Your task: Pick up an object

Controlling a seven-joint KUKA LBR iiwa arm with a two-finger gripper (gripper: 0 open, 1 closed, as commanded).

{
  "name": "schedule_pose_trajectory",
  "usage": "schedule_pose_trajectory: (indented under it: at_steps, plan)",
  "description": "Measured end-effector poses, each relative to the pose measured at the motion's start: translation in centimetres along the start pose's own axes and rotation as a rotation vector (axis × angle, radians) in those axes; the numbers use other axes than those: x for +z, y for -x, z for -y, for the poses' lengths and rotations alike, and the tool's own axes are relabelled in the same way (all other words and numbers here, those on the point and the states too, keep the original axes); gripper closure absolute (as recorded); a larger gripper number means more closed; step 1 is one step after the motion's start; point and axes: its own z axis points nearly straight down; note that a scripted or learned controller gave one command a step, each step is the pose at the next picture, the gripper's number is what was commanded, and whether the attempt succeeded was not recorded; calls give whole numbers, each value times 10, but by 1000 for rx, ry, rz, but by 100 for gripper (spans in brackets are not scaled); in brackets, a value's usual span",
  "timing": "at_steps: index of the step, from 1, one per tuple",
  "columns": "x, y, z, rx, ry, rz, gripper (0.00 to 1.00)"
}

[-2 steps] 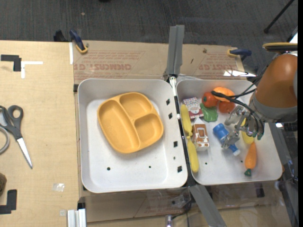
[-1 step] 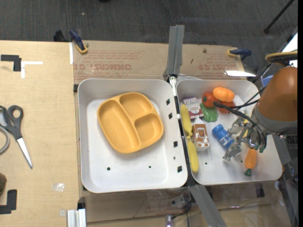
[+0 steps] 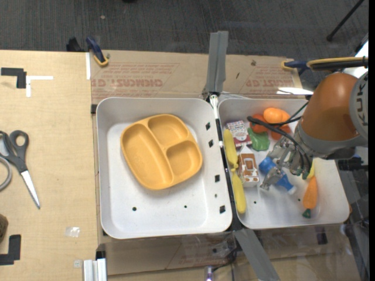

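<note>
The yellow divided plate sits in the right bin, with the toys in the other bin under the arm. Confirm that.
Not quite: the camera view shows the yellow divided plate in the left bin, not the right one. The toys lie in the right bin, under the arm.

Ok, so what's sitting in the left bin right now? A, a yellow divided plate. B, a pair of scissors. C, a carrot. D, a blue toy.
A: the yellow divided plate lies alone in the left bin, while the scissors are out on the bench and the carrot and blue toy are in the right bin.
</note>
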Motion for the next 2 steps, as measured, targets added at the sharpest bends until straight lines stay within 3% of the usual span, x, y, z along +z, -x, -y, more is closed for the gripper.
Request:
schedule_pose_trajectory:
  at_steps: [1, 2]
  plan:
    - [0, -22, -33, -56, -1, -3, 0]
    - [1, 50, -68, -8, -6, -11, 0]
